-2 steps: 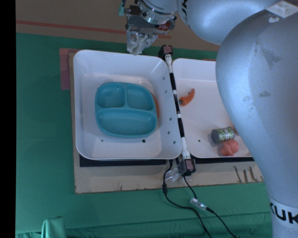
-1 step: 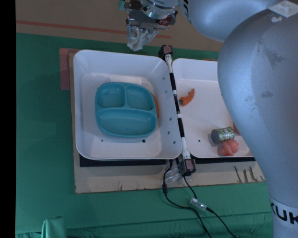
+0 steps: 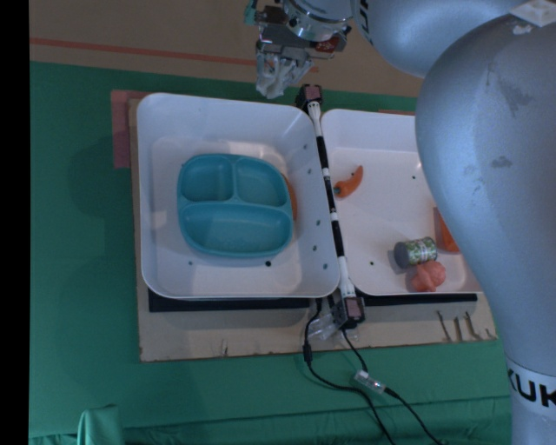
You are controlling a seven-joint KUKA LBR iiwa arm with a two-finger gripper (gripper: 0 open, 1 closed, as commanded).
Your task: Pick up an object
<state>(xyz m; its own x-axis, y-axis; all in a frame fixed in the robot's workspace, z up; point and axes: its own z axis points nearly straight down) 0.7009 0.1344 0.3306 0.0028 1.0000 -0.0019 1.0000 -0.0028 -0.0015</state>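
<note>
Camera view: gripper (image 3: 276,76), jaw state undeterminable. Left bin (image 3: 165,261): teal divided plate (image 3: 233,205). Right bin (image 3: 382,130): small can (image 3: 415,253), orange carrot piece (image 3: 350,182), pinkish lump (image 3: 426,276).

We see a green cloth (image 3: 78,261) covering the bench, with a brown cardboard sheet (image 3: 226,343) laid on it. Beyond it we see tan flooring (image 3: 130,26) crossed by an orange line (image 3: 139,49)
</note>
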